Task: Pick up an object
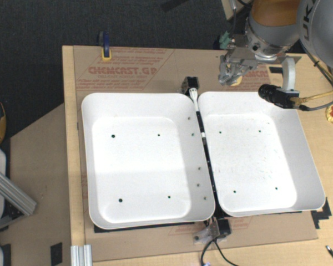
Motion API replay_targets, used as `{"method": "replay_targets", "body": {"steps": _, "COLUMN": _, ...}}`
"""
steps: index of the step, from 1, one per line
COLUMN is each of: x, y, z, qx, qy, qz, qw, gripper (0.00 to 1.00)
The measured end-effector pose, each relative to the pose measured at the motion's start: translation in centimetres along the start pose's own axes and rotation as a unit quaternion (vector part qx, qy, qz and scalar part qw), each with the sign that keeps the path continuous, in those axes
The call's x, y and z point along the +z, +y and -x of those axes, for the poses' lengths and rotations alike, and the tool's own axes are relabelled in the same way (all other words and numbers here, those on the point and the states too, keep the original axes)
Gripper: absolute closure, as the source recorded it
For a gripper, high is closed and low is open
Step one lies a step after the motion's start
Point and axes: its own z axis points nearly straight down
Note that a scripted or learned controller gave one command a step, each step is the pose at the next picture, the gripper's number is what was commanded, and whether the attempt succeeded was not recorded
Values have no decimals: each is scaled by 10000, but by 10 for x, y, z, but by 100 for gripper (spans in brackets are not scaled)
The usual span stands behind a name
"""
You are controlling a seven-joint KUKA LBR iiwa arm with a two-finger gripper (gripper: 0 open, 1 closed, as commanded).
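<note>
My gripper (231, 77) hangs above the cardboard base just beyond the far left corner of the right bin (313, 170), under the arm's orange band (275, 7). A small pale tan patch sits at its tip; whether that is a held object or the cardboard behind it is unclear. The left bin (87, 148) lies beside the right one. On both white floors I see nothing but small dark dots.
A black clip (190, 85) and a dark strip join the bins at the far end, and another clamp (217, 229) sits at the near end. A black cylinder on a cable (276, 95) overhangs the right bin's far rim. A blue-yellow clamp (105, 45) stands far left.
</note>
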Motion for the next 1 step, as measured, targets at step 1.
{"method": "replay_targets", "body": {"steps": 1, "x": -35, "y": -23, "z": -13, "qx": 1, "qy": 1, "qz": -3, "qw": 10000, "gripper": 100}}
